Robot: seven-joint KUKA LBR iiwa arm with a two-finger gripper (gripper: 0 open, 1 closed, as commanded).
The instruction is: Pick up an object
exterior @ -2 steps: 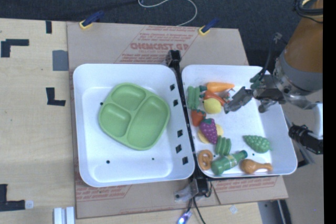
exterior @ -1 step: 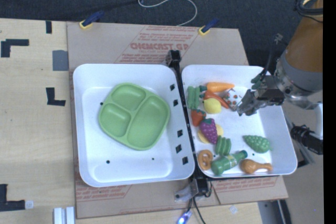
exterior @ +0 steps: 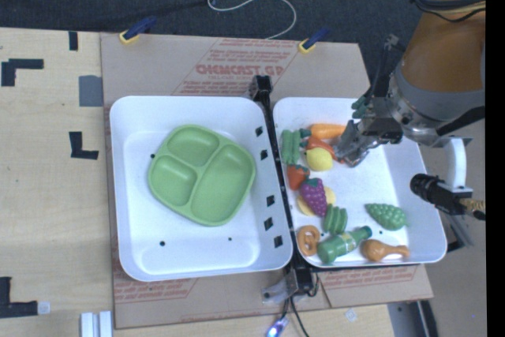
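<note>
— Green divided plate (exterior: 203, 174) sits alone in the left bin (exterior: 130, 249). What's hard to read?
— Toy food overlaps in the right bin (exterior: 426, 237); the yellow lemon (exterior: 319, 159) is partly covered.
— The arm?
— Gripper (exterior: 351, 147) hangs just right of the lemon, pointing down-left; whether its fingers are open, I cannot tell. The orange carrot (exterior: 326, 130) lies crosswise, left to right

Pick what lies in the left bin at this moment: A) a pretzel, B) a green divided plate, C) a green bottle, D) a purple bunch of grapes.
B: the green divided plate sits alone in the left bin, while the toy foods are all in the right bin.
</note>
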